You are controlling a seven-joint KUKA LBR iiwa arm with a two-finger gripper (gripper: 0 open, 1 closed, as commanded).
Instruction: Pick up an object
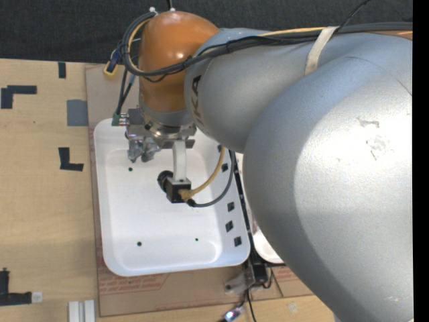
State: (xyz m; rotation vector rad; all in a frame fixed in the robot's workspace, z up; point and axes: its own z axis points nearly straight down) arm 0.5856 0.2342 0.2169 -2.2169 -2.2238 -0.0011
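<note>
Camera view, looking down at a slant, and the grey arm (pixel 335 153) is huge here, sweeping in from the right and covering most of that side. Its orange band (pixel 167 49) sits at top centre, and just below it the gripper (pixel 142 149) hangs over the far left corner of the left-hand bin (pixel 110 250), low and just beside the far wall. Whether its jaws stand wide or narrow I cannot tell; from this angle the metal parts run together. Where the object lies I cannot tell either, since the arm hides a good part of the scene. On the bin's white floor there are 3 small dark dots (pixel 139 243), 1 near the gripper and 2 toward the near edge, well apart from each other. Along the bin's right wall runs a short row of small black squares (pixel 228 225). Past that wall, a pale sliver of the second bin (pixel 267 250) peeks out from under the arm. Dark cables (pixel 249 277) trail down at the bottom between the 2 bins. Out to the left, the tan bench (pixel 40 233) carries black tape marks, an L-shaped mark (pixel 67 161) nearest the bin and an angled mark (pixel 17 94) farther off, with a grey patch (pixel 77 112) between them and the bin's far corner.
</note>
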